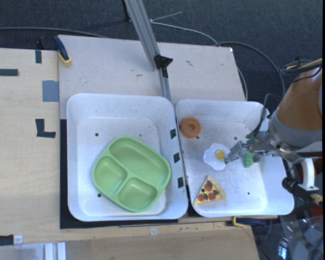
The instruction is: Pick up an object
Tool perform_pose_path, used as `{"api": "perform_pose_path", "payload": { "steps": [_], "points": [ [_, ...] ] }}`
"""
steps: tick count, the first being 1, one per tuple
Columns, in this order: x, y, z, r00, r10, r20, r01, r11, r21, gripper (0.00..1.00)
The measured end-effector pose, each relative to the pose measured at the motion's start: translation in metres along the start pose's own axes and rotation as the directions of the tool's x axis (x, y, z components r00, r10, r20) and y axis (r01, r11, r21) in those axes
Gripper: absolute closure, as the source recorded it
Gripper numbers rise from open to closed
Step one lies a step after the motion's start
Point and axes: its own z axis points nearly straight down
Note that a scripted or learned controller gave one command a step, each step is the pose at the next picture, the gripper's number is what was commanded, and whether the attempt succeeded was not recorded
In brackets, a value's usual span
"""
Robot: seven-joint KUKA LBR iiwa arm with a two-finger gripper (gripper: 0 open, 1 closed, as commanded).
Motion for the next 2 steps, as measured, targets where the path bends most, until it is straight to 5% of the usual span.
{"api": "perform_pose_path", "payload": {
  "steps": [1,2],
  "points": [
    [0.000,0.000,0.000,1.000,0.000,0.000,0.000,1.000,0.000,0.00],
    [0.006,-0.006,0.062,1.000,0.001,-0.001,-0.001,1.000,0.006,0.00]
  ]
}}
